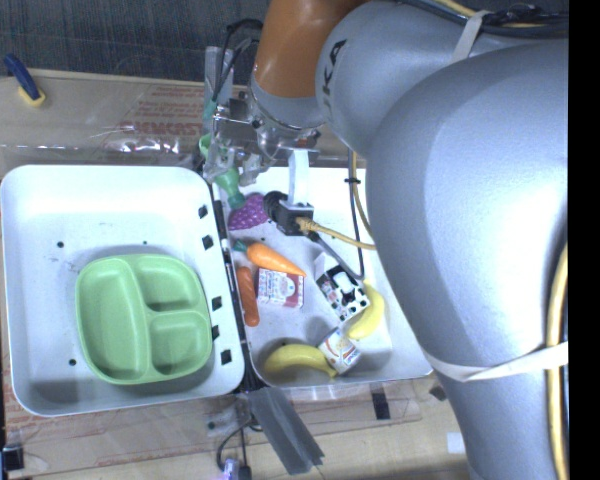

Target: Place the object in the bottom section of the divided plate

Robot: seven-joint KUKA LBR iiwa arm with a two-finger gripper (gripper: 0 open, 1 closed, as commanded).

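Tool [223,160]: at right bin's top-left corner, finger state cannot be told | Purple object [247,211]: just below tool, in right bin | Divided plate [143,318]: green, in left bin [30,198]

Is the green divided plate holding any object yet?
No. The green divided plate sits in the left bin with all its sections bare.

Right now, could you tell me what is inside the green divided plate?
The green divided plate, in the left bin, shows only bare green in all three sections. The food toys lie in the right bin, partly covered by the arm.
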